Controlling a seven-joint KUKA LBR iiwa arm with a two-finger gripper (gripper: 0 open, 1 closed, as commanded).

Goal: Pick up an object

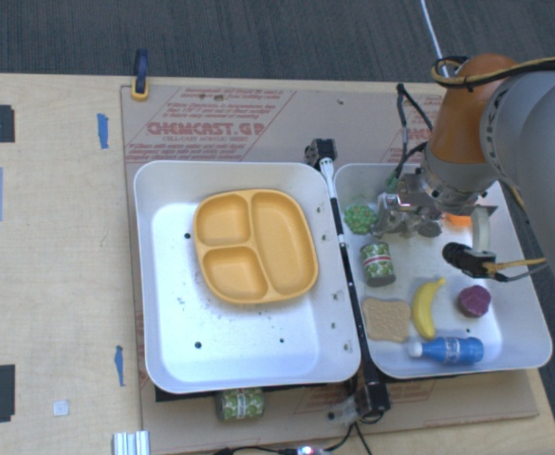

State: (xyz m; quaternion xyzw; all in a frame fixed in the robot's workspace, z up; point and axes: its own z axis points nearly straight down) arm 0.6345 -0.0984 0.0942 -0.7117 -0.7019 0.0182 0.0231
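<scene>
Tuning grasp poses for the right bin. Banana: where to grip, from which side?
Grip the banana across its middle, coming straight down. It lies flat, curved, running up-down in the view, so close the end effector across its narrow width. The toast slice crowds its left side and the blue bottle its lower tip.

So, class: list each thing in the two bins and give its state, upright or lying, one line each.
Yellow plate: flat, right way up, left bin.
Green can: roughly upright, right bin.
Banana: lying flat.
Blue bottle: on its side.
Bread slice: lying flat.
Gripper: low over right bin.
</scene>
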